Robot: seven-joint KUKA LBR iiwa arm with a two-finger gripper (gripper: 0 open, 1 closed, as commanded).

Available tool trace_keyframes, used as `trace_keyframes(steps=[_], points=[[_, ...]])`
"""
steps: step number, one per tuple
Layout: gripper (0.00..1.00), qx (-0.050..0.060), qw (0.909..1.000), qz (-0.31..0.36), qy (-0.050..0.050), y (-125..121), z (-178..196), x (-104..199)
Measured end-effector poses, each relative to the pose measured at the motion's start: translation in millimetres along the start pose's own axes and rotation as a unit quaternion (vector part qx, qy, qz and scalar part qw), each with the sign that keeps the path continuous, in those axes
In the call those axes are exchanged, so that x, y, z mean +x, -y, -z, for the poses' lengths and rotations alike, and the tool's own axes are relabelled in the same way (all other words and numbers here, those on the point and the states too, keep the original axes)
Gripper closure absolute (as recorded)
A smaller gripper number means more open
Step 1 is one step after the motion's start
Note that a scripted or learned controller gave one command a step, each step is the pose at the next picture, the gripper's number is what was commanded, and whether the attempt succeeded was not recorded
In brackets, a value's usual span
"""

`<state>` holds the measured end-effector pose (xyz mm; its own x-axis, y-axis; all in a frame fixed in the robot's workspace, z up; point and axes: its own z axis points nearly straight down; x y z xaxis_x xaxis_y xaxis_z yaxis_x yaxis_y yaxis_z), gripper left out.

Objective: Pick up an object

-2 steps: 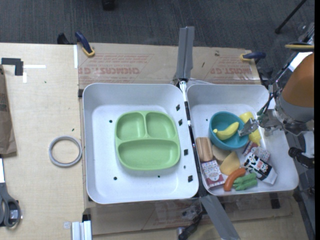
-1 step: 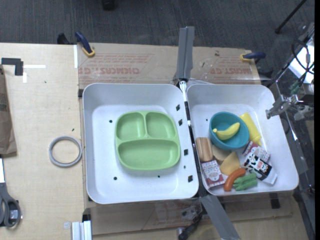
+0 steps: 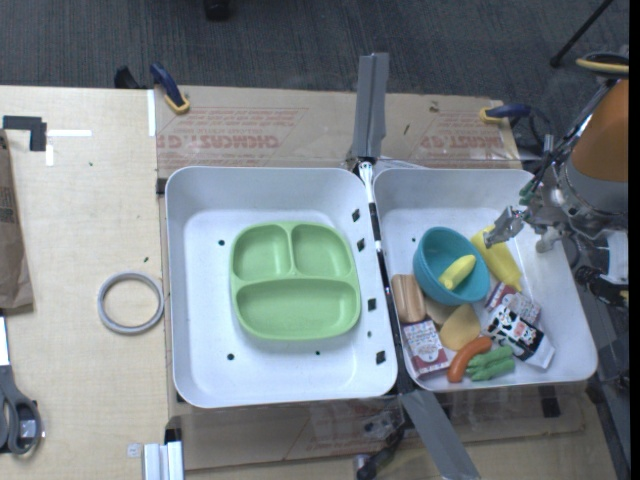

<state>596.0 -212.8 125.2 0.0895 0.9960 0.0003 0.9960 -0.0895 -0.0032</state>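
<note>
**Q:** What did the overhead view show of the bench?

**A:** Two shallow white bins stood side by side. The left bin [image 3: 190, 298] held a green divided plate [image 3: 295, 281] with three compartments, lying flat near the bin's middle. The right bin [image 3: 570, 313] held a cluster of small objects.

**Q:** Which objects lay in the right bin?

**A:** A blue bowl [image 3: 440, 258] sat near the centre with a yellow piece [image 3: 458, 270] resting inside it. A yellow banana-like item [image 3: 499, 260] lay just beside the bowl on its right. To the bowl's left stood a tan block [image 3: 407, 298], and below that a red-and-white packet [image 3: 423, 344]. A yellow-orange wedge [image 3: 460, 325] touched the bowl's lower edge. An orange carrot-like stick [image 3: 468, 357] and a green vegetable toy [image 3: 492, 364] lay near the front wall, and a black-and-white patterned carton [image 3: 517, 327] lay to their right.

**Q:** Where was the arm, and how did its fingers stand?

**A:** The arm entered from the right, its orange band [image 3: 612, 143] visible above the wrist. The gripper [image 3: 507, 224] hung over the right bin, near the upper end of the banana-like item. The metal tip pointed toward the bowl; at this angle, whether the fingers were parted or closed could not be told, and nothing was seen lifted from the bin.

**Q:** What lay outside the bins?

**A:** A grey ring [image 3: 131, 301] rested on the bench left of the left bin.
</note>
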Motion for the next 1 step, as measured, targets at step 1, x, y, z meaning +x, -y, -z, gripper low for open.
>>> trace_keyframes(steps=[1], points=[[0.0, 0.0, 0.9749, -0.223, 0.0, 12.7, -34.0, 18.0]])
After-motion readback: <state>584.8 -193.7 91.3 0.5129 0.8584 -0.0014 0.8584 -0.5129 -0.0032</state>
